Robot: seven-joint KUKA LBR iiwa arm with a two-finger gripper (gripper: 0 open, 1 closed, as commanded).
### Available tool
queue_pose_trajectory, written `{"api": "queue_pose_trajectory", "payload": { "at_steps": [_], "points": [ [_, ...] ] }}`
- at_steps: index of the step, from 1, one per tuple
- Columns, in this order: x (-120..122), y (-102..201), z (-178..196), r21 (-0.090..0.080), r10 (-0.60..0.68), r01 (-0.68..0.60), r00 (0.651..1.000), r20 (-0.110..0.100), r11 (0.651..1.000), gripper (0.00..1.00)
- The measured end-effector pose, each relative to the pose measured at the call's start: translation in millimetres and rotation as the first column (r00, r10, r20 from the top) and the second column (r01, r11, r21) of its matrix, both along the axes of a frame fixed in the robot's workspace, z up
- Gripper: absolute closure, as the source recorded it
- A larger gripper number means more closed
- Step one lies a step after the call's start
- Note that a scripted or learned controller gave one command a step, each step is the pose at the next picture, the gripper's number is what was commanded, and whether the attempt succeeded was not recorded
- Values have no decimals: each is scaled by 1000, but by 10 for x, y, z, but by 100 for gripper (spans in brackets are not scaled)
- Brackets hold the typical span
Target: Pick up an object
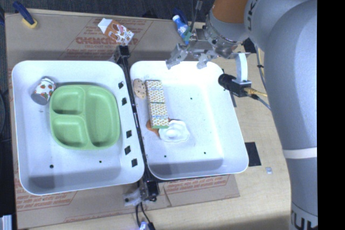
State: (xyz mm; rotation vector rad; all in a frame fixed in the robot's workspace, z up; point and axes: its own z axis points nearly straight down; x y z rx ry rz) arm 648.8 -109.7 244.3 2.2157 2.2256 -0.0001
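While the gripper (pixel 188 59) hangs spread and empty over the right bin's (pixel 215 132) far rim, we see a patterned box (pixel 156 103) lying below-left of it.

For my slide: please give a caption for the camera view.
Open gripper above right bin's far edge; green tray in left bin.

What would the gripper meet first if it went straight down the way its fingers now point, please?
Most likely the bare white floor of the right bin near its far rim. The gripper, fingers apart, hangs there, clear of the patterned box; depth is uncertain.
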Motion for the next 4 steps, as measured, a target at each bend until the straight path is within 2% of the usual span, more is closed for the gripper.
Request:
{"api": "queue_pose_trajectory", "payload": {
  "at_steps": [1, 2, 3, 4],
  "points": [
    [98, 7, -1491, 2, 2, -2, 1000, 2, 1000, 0],
    [113, 24, -1372, 4, 7, -7, 1000, 5, 1000, 100],
    [83, 829, -511, 2, 2, -2, 1000, 0, 1000, 100],
    [-669, 1556, -527, 0, 5, -5, 1000, -6, 1000, 100]
  ]
}}
